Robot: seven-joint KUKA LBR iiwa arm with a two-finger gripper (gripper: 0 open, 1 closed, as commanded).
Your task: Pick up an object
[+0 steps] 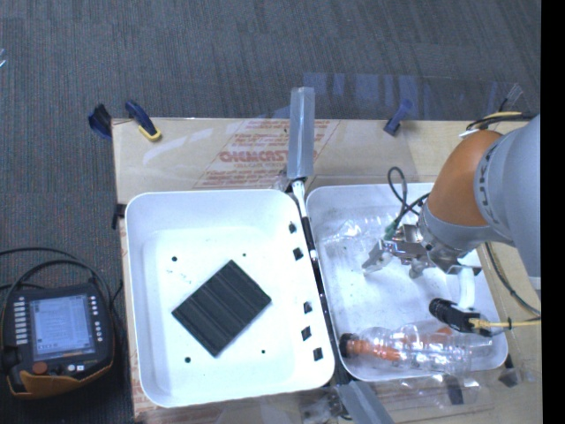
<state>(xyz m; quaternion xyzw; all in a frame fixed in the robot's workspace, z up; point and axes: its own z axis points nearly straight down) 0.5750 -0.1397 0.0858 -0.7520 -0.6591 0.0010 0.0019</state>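
Bottle: clear crinkled plastic bottle with an orange cap (408, 344) lies on its side along the near wall of the right white bin (353, 203).
Axis: long axis runs left to right, a little slanted; the orange cap points left, toward the divider between the bins.
Pincer: pincer (399, 256) hangs over the middle of the right bin, farther back than the bottle and apart from it; nothing shows between its fingers; how wide they stand I cannot tell.
Other things: black ribbed flat pad (222, 307) in the left white bin (141, 228); crumpled clear film (344, 234) just left of the pincer.
Risk: the bottle is round and slick and would likely roll or squirt out of a squeeze; being tight against the near wall, one finger may strike the rim.
Risk two: a descent straight down may catch only the film.
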